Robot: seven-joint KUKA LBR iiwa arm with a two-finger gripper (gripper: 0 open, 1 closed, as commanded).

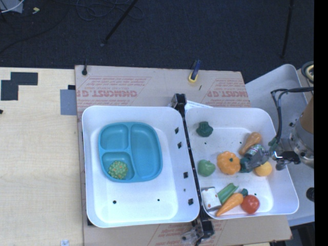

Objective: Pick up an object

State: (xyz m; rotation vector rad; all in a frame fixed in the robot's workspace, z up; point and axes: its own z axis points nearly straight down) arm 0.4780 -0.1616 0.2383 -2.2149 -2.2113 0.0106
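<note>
The tool (pixel 254 159) is lowered into the right bin (pixel 279 188) near its right edge — its state cannot be told — hemmed by a pumpkin (pixel 228 163), lemon (pixel 263 169) and yam (pixel 250 141).

I see two bins side by side on the bench. The left bin (pixel 97 188) holds a divided plate (pixel 146 150), peas (pixel 118 169) in its near-left compartment. In the right bin (pixel 282 188), a pumpkin (pixel 228 163) sits mid-bin, a pepper (pixel 206 167) just left of it, a carrot (pixel 230 203) nearer me, a tomato (pixel 250 204) right of that carrot.
</note>
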